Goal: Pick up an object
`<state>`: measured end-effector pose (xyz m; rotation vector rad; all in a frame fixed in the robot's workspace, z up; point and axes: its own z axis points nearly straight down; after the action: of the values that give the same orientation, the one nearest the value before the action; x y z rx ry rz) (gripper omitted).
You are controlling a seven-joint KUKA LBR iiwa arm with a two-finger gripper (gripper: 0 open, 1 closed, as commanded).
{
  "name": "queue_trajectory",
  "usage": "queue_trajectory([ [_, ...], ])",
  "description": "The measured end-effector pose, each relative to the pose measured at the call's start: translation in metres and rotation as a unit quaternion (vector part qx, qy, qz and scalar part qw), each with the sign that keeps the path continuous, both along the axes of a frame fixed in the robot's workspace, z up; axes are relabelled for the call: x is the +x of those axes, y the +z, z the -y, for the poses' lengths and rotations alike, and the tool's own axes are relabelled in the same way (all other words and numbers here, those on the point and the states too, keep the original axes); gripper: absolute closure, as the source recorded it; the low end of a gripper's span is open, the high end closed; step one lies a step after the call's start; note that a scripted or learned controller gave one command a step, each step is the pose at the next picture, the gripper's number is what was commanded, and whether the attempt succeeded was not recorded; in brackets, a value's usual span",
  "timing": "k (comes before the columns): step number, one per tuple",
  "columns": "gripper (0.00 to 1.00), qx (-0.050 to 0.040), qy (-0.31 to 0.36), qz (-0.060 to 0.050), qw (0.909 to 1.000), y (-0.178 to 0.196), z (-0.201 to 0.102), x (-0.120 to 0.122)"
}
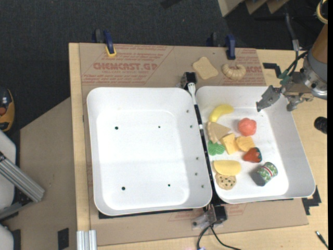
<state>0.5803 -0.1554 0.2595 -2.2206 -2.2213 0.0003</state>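
- A cluster of toy foods fills the right-hand bin, right of centre in the frame; none of them is lifted.
- A yellow banana lies at the top of the cluster, with a red tomato to its right.
- Below the banana sits a tan wedge, touching a yellow cheese block and an orange cube.
- A green leafy piece rests against the bin's left wall, just beside the cheese block.
- A red strawberry lies under the orange cube; a dark green-and-red can lies tilted near the lower right of the cluster.
- A yellow oval piece sits above a chocolate-chip cookie at the bottom of the cluster.
- The gripper hangs over the bin's upper right corner, well apart from every item; its two grey fingers are spread, with nothing between them.
- The arm reaches in from the right edge of the frame, cables trailing above the wrist.
- The left-hand bin takes up the middle of the frame, its floor showing four small dark dots.
- On the cardboard sheet above the bins lie a tan bread slice and a beige pastry ring, near each other.
- Two blue-and-yellow clamps pin the sheet's top edge.
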Motion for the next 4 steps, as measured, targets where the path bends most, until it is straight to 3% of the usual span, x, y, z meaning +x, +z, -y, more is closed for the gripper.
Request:
queue_trajectory([
  [1,0.00,-0.0009,0.001,0.000,1.0000,-0.088,0.015,0.058],
  [2,0.00,0.0014,0.002,0.004,1.0000,-0.173,-0.030,0.088],
  [3,0.00,-0.0032,-0.001,0.009,1.0000,-0.166,0.014,0.090],
  [4,0.00,0.0017,0.002,-0.003,1.0000,-0.175,-0.058,0.033],
])
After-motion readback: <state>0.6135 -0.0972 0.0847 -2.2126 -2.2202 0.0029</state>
